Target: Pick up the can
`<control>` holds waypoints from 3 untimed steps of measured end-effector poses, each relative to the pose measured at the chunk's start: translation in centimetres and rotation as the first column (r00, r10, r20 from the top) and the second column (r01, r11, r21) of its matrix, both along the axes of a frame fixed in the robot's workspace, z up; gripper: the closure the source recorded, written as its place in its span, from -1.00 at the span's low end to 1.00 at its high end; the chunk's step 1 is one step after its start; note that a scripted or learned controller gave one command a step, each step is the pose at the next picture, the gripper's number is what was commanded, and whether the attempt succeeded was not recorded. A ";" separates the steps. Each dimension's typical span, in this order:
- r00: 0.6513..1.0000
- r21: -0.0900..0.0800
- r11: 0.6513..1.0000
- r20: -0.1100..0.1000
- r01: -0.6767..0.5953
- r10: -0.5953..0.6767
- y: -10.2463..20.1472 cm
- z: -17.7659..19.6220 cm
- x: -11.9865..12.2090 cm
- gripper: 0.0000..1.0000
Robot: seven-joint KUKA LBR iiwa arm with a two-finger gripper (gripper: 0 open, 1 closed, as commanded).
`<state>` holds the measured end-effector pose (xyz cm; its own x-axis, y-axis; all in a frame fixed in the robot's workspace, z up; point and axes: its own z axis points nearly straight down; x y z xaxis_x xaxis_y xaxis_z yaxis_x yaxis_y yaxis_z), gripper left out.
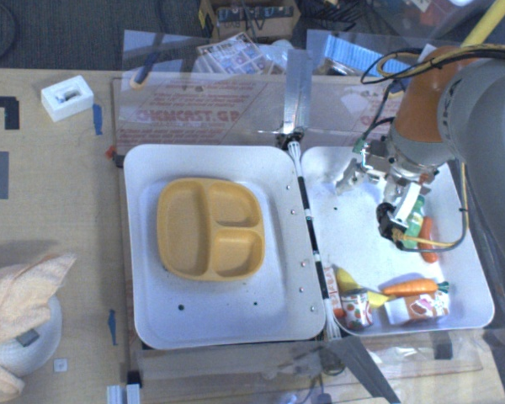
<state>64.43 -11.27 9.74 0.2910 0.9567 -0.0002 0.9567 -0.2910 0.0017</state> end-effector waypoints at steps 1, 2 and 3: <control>0.962 0.004 0.962 0.002 0.273 -0.273 -2.4 -1.0 -7.9 -1.00; 0.997 0.002 0.997 0.006 0.076 -0.076 -1.8 -0.9 -11.4 -1.00; 0.995 -0.001 0.995 0.003 -0.099 0.099 -4.0 -1.0 -2.1 -1.00</control>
<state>62.37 -15.26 8.72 0.1945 0.9809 -0.0006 0.9809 -0.1945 0.0054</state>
